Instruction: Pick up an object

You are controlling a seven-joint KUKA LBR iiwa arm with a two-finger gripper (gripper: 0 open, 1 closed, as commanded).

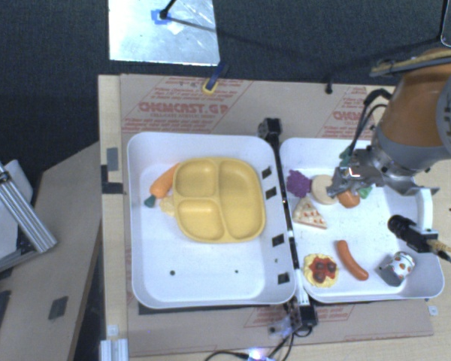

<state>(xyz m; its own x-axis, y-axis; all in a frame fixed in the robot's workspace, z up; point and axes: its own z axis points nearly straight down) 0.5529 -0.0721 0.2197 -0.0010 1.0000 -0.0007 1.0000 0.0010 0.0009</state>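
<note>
Nearest lay a spaghetti plate toy and sausage, while the gripper sat low among the crowded cream disc and orange-red piece, where it risked nudging both aside; its grip state I cannot tell.

Robot lab – two white bins on a cardboard-lined bench, aluminium framing at left, cables across dark carpet up top.

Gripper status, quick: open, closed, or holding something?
Gripper: cannot be told. It sits low in the right bin, over the small toy foods near the top, and the arm hides what it is doing.
</note>
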